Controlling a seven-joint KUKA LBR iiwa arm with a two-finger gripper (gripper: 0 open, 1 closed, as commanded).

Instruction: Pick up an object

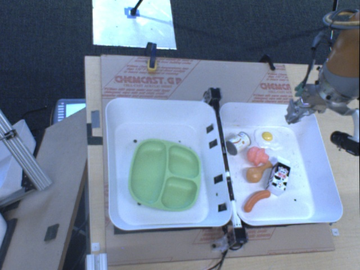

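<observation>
Camera view, pincer (293,115) over right bin's (323,167) far corner, grip state unclear, fried egg (268,136) nearby.

Bench (95,167): tan top. Directly on it, 1 clear sheet with red lettering (185,77); on that sheet, 2 white bins side by side, touching: left bin (115,151), right bin (323,173).

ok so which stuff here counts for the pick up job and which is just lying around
For the job:
- gripper, over the right bin's far corner
- right bin
- fried egg
- small can
- pink toy
- orange pear-like toy
- milk carton
- sausage

Lying about:
- left bin
- green divided plate
- yellow clamp
</observation>
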